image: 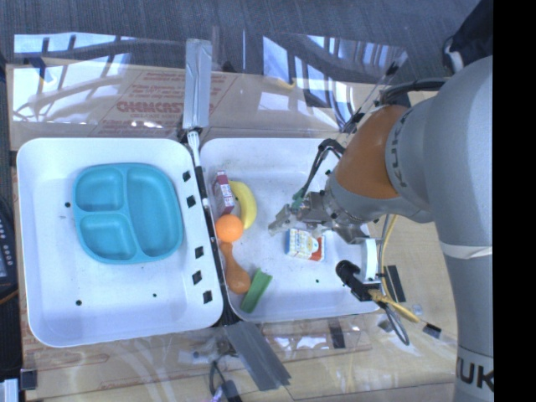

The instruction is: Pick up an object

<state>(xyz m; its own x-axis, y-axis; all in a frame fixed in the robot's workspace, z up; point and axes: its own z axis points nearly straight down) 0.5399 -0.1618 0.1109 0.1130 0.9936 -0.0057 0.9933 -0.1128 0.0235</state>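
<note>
My gripper (289,212) hangs low over the middle of the right bin (276,153), open, with nothing between its fingers. A small white carton (304,244) with orange and blue print lies just below and right of it. Along the bin's left wall lie a yellow banana (244,203), a red box (224,193), an orange ball (229,228), an orange carrot-shaped piece (235,276) and a green block (257,291). The wrist and its orange band (368,162) hide part of the bin's right side.
The left bin (42,249) holds a blue divided plate (128,211). A metal divider (197,90) runs between the bins at the back. Cables and a black part (356,281) hang by the right bin's front corner.
</note>
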